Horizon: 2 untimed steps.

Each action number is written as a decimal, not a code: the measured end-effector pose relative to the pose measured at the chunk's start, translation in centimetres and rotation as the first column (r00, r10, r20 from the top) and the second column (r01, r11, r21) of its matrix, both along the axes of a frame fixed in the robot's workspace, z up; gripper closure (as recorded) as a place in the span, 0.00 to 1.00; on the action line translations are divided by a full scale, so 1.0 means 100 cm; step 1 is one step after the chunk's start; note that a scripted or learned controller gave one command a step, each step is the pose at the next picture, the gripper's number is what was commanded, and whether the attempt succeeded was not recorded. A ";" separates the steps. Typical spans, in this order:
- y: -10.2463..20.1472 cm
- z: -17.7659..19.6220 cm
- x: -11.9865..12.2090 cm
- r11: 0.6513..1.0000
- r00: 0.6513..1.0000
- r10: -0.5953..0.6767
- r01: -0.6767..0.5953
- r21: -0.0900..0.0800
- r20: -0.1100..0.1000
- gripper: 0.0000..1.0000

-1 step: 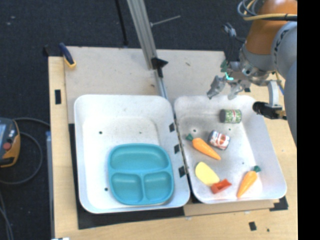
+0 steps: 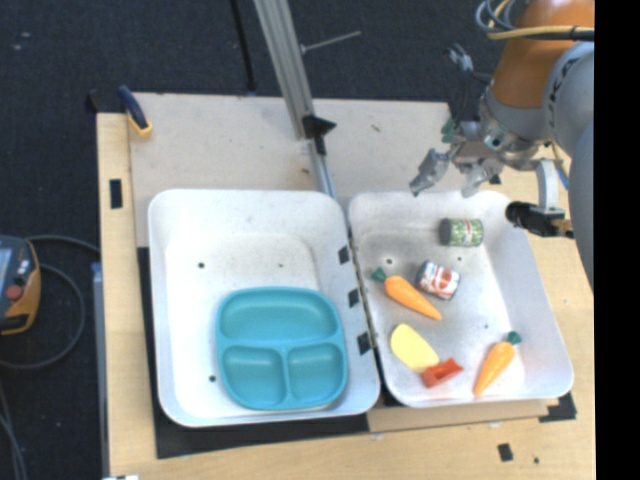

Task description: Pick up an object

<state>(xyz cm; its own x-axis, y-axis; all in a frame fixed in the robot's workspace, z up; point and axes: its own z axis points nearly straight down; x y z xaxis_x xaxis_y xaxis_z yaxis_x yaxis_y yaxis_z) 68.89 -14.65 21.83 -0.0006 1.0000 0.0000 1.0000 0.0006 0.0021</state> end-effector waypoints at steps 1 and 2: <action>-0.003 -0.061 -0.006 1.000 1.000 -0.001 0.001 -0.002 -0.005 0.00; -0.004 -0.083 -0.005 1.000 1.000 0.000 0.000 -0.001 0.000 0.00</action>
